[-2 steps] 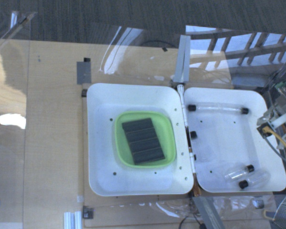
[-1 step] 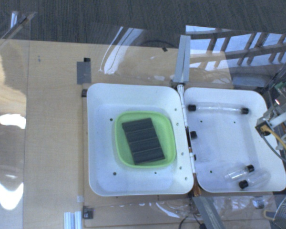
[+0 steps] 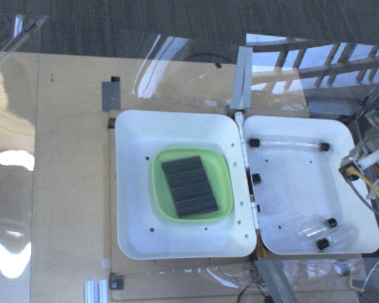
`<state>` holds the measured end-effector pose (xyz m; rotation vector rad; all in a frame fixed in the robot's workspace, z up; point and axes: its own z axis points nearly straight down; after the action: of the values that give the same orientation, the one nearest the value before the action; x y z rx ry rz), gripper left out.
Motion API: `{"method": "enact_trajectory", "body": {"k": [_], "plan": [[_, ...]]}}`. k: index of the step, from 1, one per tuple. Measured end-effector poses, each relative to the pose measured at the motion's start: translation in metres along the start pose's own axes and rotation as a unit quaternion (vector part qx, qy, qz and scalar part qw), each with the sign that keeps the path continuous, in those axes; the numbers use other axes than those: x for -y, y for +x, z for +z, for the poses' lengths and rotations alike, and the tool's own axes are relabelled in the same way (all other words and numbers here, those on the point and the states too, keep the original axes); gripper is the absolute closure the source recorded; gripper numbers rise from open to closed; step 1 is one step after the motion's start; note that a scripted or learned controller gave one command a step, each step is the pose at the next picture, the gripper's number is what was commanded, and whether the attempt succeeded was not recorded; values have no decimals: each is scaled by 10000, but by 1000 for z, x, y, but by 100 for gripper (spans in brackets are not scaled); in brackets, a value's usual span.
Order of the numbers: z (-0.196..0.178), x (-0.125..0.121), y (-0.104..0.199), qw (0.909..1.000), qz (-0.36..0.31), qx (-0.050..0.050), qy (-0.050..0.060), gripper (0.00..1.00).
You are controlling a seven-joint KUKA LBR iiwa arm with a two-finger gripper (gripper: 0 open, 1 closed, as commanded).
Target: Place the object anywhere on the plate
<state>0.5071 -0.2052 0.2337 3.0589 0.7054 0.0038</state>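
Note:
A lime green square plate [image 3: 158, 183] sits in the middle of the left white bin [image 3: 131, 232]. On the plate lies a dark grey ridged rectangular block [image 3: 189, 187], flat, turned slightly off square and fully inside the rim. Nothing touches or covers the block.
The right white bin [image 3: 290, 191] holds a long clear tube with black caps [image 3: 287, 144] along its far wall and two short clear capped tubes [image 3: 317, 230] near its front right corner. Grey hardware with a yellow cable [image 3: 365, 169] overhangs that bin's right edge.

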Motion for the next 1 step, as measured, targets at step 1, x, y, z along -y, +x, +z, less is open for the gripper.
{"method": "enact_trajectory", "body": {"k": [1], "plan": [[-6, 0, -3, 10000, 51, -7, -7, 0]]}}
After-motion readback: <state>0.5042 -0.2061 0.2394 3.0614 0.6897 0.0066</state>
